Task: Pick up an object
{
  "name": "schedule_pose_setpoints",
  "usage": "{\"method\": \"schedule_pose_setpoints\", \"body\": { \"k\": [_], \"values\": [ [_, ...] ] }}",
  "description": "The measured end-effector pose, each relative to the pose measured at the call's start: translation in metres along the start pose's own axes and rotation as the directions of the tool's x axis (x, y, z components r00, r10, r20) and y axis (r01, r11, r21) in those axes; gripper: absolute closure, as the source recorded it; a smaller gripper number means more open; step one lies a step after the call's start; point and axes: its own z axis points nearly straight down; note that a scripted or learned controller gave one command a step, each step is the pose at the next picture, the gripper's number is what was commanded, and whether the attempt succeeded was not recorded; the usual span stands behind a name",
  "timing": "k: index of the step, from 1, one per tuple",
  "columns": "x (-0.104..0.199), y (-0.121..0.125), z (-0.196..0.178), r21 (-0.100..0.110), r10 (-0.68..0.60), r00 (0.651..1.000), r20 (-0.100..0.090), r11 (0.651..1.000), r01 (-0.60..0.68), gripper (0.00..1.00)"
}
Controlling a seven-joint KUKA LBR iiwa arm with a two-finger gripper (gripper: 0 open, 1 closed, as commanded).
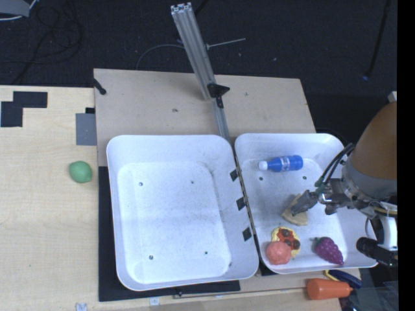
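Objects for picking, all in right-hand white plastic bin [327, 142]. Nearest: orange carrot-like toy [327, 288] on table edge outside bin, then purple plastic grape bunch [329, 249] and pinkish-red round fruit toy [279, 252] at bin's near wall. Further in: tan, flat, wedge-shaped item [297, 210], touching or just under tool [305, 203]. Cannot tell whether tool clenched or released. Farthest: blue plastic bottle with white cap [282, 164], lying on side. Risks, as judgement: flat wedge could slide out sideways; low profile could mean scraping bin floor; bottle likely to roll if nudged.
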Motion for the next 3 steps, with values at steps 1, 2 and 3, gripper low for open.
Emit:
{"method": "schedule_pose_setpoints", "body": {
  "k": [1, 2, 3],
  "values": [
    [0.004, -0.001, 0.062, 0.001, 0.0, 1.0, 0.0, 1.0, 0.0, 0.0],
    [0.003, 0.0, 0.05, -0.003, 0.003, 1.0, 0.001, 1.0, -0.003, 1.0],
    [0.006, 0.005, -0.011, -0.009, 0.001, 1.0, 0.002, 1.0, -0.001, 1.0]
  ]
}}
